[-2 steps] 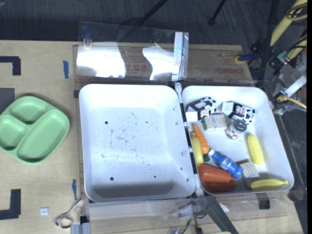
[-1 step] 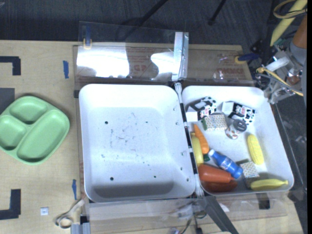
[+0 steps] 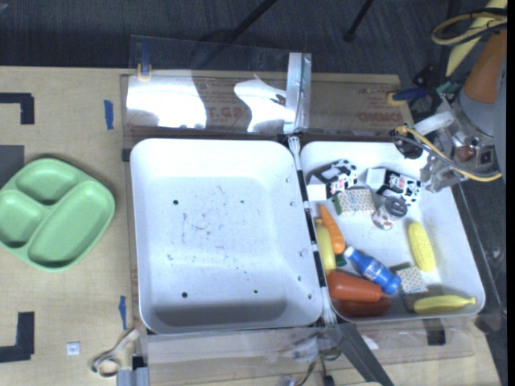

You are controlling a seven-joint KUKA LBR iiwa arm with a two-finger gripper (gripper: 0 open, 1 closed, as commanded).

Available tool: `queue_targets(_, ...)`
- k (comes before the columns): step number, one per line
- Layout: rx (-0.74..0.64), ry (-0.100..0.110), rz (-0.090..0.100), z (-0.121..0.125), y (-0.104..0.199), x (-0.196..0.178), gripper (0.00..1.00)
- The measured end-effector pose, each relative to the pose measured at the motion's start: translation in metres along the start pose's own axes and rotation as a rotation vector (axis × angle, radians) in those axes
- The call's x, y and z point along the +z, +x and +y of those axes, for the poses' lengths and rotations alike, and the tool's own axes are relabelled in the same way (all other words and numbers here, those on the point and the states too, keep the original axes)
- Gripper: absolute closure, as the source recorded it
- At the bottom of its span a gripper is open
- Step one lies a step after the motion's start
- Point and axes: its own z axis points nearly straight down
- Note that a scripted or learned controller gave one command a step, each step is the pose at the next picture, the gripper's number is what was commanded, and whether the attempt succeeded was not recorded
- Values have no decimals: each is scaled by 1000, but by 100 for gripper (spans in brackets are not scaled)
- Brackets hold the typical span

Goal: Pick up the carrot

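Note:
The carrot [image 3: 331, 227] is a short orange piece lying at the left side of the right bin [image 3: 463, 215], close to the wall between the two bins. A yellow item [image 3: 324, 249] lies against its near end. My gripper [image 3: 435, 173] hangs over the far right corner of that bin, well to the right of the carrot and apart from it. Nothing shows in the gripper.
The right bin also holds a blue bottle [image 3: 375, 270], a red item [image 3: 354, 288], a corn cob [image 3: 422, 246], a banana [image 3: 442, 302] and black-and-white toys [image 3: 397, 185]. The left bin [image 3: 217, 232] sits beside it. A green divided plate [image 3: 53, 212] lies on the bench at far left.

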Motion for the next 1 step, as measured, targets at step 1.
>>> queue_targets(1, -1, -1, 1, 50, 31, 32, 100)
